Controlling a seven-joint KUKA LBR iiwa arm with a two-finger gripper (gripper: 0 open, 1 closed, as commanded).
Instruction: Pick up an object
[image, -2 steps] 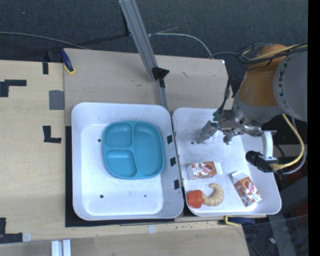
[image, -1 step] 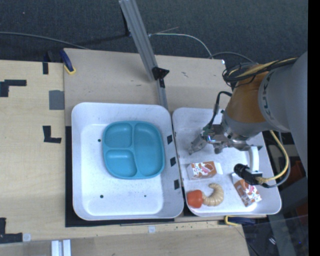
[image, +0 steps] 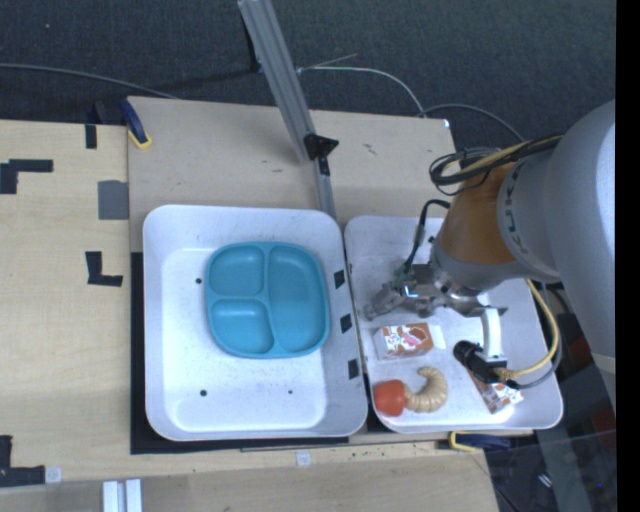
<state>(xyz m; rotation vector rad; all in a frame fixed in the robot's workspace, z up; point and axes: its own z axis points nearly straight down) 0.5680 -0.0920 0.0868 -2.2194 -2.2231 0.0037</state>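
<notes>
Arm (image: 560, 200): I see it cut off at the right edge.
Right bin (image: 385, 250): partly hidden beneath the arm.
Small packet (image: 500, 397): too small for me to identify.
</notes>
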